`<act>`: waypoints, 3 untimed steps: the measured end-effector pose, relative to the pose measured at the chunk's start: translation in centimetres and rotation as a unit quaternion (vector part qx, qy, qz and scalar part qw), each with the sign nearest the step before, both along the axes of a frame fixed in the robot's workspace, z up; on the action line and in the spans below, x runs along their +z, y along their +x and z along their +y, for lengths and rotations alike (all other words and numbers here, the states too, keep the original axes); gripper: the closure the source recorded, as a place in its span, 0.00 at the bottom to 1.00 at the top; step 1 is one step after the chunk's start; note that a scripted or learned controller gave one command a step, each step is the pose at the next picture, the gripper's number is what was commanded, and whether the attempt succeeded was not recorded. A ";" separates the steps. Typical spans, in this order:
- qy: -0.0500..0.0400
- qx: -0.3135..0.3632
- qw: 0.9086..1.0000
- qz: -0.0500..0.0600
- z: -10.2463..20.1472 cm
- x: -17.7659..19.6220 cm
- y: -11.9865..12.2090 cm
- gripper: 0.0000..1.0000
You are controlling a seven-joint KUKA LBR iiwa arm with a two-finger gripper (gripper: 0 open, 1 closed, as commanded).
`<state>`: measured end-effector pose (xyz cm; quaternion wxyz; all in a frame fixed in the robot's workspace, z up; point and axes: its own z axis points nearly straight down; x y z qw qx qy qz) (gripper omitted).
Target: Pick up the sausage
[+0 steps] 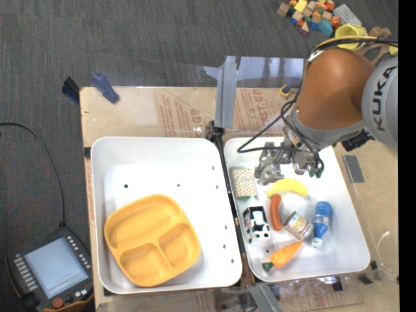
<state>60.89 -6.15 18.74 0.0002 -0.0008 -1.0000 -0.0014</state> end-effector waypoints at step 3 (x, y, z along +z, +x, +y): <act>0.000 0.351 0.936 -0.002 -6.4 1.6 -2.2 1.00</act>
